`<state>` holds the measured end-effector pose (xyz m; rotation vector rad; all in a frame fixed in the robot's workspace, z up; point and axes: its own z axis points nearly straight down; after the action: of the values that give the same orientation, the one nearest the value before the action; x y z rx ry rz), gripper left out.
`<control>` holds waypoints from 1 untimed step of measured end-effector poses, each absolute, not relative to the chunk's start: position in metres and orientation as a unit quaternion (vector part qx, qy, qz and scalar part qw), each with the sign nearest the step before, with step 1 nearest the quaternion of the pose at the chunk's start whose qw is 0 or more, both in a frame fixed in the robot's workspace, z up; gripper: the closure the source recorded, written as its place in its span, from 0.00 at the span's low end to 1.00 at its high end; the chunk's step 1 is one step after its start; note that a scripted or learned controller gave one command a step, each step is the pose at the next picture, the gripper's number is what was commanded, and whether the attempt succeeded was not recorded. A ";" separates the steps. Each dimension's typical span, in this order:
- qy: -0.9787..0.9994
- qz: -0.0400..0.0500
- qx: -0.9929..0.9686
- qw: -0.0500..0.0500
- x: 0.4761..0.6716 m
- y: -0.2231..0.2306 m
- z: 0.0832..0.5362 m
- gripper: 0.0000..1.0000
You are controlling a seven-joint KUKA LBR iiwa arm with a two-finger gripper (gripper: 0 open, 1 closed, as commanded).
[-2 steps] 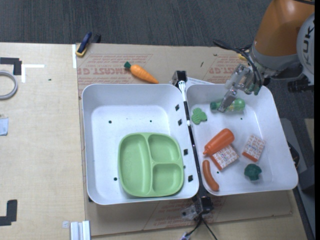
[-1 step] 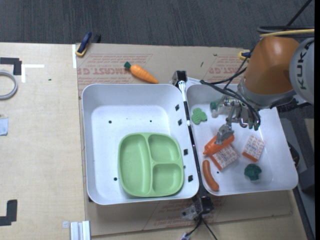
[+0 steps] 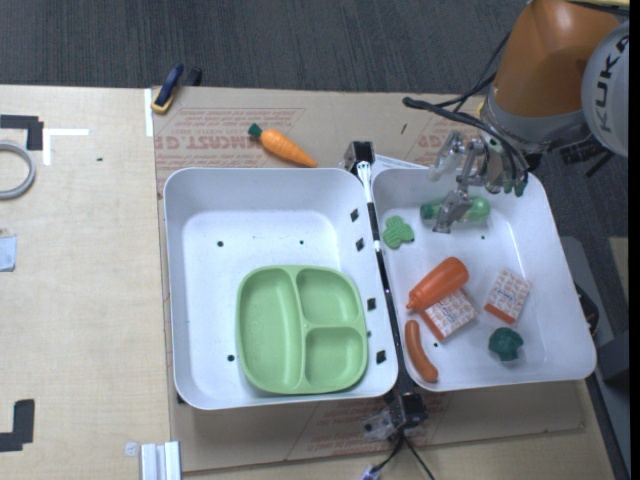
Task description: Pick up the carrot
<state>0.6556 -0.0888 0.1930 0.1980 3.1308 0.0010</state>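
White left bin (image 3: 200, 298): one green divided plate (image 3: 300, 328). White right bin (image 3: 560, 268): orange bottle (image 3: 437, 282), sausage (image 3: 420, 351), two snack packets (image 3: 450, 314), broccoli (image 3: 506, 343), green leafy piece (image 3: 398, 231), pale green item (image 3: 470, 209). Carrot (image 3: 282, 145): outside both bins, on cardboard (image 3: 220, 133) behind the left bin, well left of the gripper (image 3: 452, 211). Gripper: over right bin's rear; grip state cannot be told.
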 end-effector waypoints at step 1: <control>0.995 0.000 -0.100 0.001 0.589 -0.064 0.207 0.00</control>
<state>0.5887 -0.0642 0.2075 -0.3138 3.1231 0.0008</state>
